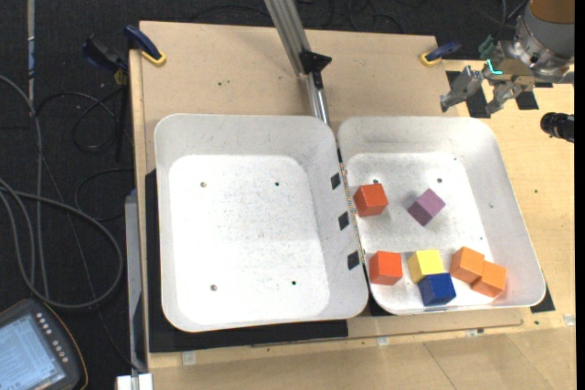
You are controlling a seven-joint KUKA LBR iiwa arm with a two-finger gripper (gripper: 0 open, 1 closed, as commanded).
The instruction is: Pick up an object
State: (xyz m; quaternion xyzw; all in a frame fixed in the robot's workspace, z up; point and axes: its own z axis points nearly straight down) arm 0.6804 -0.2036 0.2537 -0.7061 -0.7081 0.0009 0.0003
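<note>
Hand (477, 96) above right bin's (512, 196) far rim, fingers spread, holding nothing, purple block (426, 206) well below it

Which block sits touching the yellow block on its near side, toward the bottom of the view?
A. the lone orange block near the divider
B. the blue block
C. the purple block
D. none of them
B: the blue block lies right against the lower edge of the yellow block in the right bin, while the purple block sits apart, higher up.
</note>
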